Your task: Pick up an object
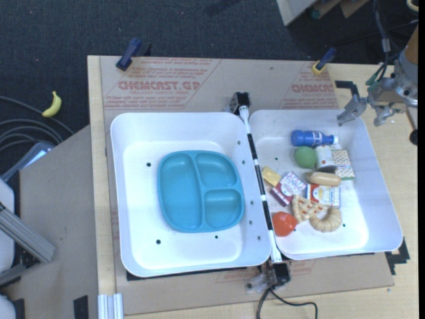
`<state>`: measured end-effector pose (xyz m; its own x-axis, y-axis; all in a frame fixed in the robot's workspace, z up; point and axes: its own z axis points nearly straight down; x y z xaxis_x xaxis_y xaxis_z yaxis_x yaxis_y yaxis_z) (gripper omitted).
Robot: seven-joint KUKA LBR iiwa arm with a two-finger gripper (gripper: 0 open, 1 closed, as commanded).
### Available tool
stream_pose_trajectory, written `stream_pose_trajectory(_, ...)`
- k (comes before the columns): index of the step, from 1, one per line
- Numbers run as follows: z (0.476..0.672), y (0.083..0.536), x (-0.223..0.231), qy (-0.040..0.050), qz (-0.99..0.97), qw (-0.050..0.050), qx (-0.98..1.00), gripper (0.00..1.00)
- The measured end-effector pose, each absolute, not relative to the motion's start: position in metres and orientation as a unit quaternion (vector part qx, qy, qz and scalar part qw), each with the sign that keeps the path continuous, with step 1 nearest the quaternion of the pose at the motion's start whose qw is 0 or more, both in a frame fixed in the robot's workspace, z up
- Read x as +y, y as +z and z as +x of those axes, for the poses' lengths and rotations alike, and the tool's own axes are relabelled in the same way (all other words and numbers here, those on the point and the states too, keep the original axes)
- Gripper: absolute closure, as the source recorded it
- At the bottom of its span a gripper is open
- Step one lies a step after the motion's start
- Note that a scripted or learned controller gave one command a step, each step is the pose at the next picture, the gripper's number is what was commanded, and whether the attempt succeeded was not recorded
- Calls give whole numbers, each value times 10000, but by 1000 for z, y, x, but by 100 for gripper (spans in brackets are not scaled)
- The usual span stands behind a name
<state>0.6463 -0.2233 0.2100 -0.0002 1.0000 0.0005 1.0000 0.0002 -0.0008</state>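
Gripper (366, 111) at right bin's (378, 234) 1 o'clock rim, fingers spread wide, holding nothing. Blue bottle (311, 137): probably light, stiff, slippery; grasp across its middle.

A heap of small toy foods (312, 191) lies in the right bin (382, 211), the blue bottle (311, 138) farthest back.

Turquoise tray (199, 191); blue bottle (311, 138); green ball (305, 156).

Left bin (133, 178): blue divided tray (200, 191), centred. Right bin (372, 198): toy foods heaped centrally, blue bottle (312, 138) at 12 o'clock. Gripper (369, 111) at 1 o'clock, outside rim.
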Motion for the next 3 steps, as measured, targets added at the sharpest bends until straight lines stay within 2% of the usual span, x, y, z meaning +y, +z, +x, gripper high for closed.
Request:
stream_pose_trajectory(1, 669, 104, -220, -51, -7057, -1, -7085, 0)
stream_pose_trajectory(2, 674, 98, -163, -67, -7070, -116, -7071, 0)
stream_pose_trajectory(3, 674, 99, -151, -63, -7072, -131, -7069, 0)
